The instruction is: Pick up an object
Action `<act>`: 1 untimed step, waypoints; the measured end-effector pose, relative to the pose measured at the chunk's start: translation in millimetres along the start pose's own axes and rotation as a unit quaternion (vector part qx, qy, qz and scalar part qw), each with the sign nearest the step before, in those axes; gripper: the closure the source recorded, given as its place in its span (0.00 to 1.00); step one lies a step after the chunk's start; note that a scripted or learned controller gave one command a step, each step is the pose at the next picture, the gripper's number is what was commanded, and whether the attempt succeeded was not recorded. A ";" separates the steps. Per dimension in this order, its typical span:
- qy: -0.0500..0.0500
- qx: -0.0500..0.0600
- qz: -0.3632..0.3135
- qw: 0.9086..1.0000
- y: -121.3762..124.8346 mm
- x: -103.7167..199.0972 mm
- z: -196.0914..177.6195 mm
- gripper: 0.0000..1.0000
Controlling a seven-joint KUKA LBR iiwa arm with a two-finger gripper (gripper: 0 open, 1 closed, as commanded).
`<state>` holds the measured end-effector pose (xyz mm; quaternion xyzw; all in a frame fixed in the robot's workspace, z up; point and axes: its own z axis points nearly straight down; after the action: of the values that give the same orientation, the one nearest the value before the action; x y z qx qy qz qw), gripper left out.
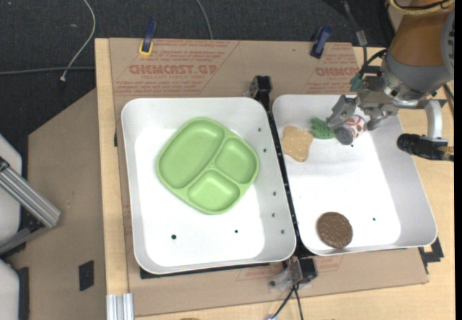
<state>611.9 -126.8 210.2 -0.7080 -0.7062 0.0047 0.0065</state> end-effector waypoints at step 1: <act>-0.001 -0.007 -0.001 1.000 2.7 0.3 -8.4 0.00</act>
<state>614.7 -126.6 218.6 -0.7071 -0.7071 0.0003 0.0007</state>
